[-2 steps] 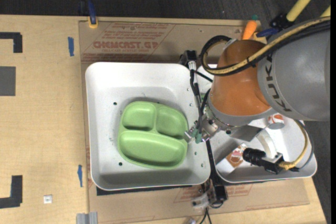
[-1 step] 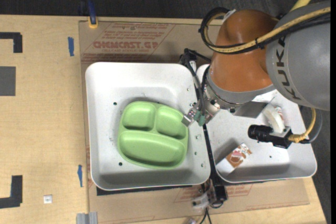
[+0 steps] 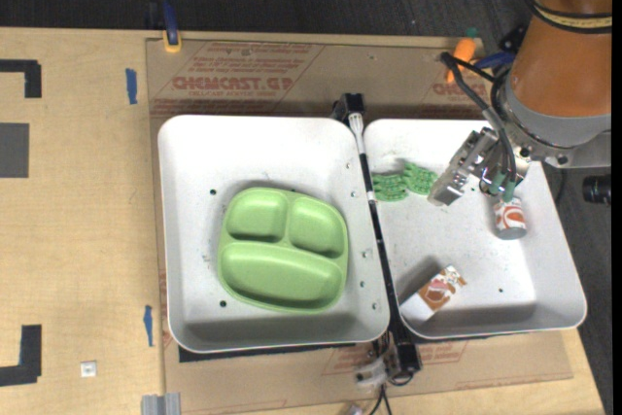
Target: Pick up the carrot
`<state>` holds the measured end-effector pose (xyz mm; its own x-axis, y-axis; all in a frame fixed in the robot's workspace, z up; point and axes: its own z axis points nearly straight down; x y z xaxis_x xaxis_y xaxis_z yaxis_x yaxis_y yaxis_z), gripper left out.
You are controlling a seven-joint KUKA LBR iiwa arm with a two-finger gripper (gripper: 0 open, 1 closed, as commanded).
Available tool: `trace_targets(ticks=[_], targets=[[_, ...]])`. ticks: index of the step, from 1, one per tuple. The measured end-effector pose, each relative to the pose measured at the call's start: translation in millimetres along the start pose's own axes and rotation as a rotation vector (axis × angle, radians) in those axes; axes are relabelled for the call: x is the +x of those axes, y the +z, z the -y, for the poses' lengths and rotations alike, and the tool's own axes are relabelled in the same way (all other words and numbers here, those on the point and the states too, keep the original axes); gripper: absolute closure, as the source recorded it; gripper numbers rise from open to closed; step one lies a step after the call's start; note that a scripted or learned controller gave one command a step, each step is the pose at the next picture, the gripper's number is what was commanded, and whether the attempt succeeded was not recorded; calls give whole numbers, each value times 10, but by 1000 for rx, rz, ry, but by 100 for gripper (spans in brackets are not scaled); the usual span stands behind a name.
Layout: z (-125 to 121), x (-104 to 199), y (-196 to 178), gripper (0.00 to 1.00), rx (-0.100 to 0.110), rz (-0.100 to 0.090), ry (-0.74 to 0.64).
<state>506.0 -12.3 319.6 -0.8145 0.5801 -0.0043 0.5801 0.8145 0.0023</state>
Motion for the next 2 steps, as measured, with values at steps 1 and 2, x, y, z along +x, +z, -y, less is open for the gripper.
trace_targets(ticks=[1,2], targets=[[295,-857,-120,100,0,2,-240],[955,-826,66,100,1,-2,-391]])
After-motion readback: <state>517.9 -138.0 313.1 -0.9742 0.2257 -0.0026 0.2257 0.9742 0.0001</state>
